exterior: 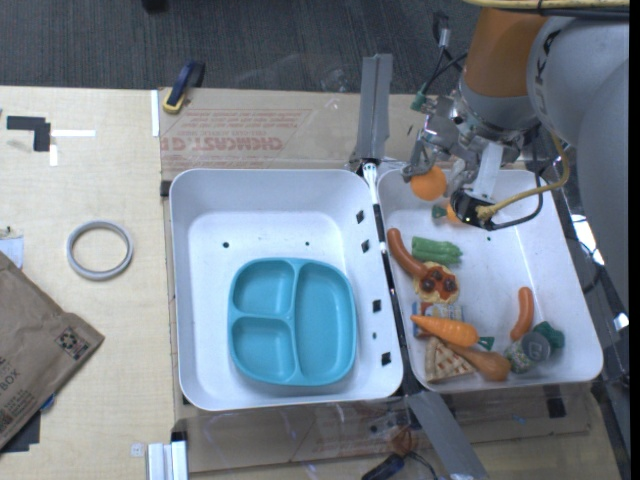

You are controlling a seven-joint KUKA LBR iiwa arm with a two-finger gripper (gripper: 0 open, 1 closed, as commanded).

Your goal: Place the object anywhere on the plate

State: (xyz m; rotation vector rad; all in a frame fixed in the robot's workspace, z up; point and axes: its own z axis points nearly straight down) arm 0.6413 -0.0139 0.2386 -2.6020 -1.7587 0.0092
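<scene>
I am looking down on my bench with two white bins side by side. The left bin [190, 268] has a light blue plate [294, 321] in it. The plate has three parts, and it sits low in the bin, near the front.

The right bin [570, 288] holds the toy food. I see a red sausage [402, 252] lying close to the left wall. Just beside it is a green pepper [437, 249]. Under that is a small pizza piece [438, 283] with red dots on it. Lower down is a carrot [446, 329] with a green tip, and it touches a wedge of toast [447, 361]. A brown bread roll [488, 364] lies by the toast. Another red sausage [523, 313] stands at a slant near the right side, and a grey-green lump [536, 344] sits just under it.

My arm [520, 38] comes in from the top right, grey with an orange band. The claw [440, 173] hangs over the back left corner of the right bin. A small orange fruit [429, 184] is right at the claw tips, and it looks pinched there, up off the bin floor. The fruit is well apart from the blue plate.

Out on the table [80, 168] I see a roll of tape [100, 249], a brown cardboard box [35, 343] and a flat cardboard sheet [260, 133] behind the bins
</scene>
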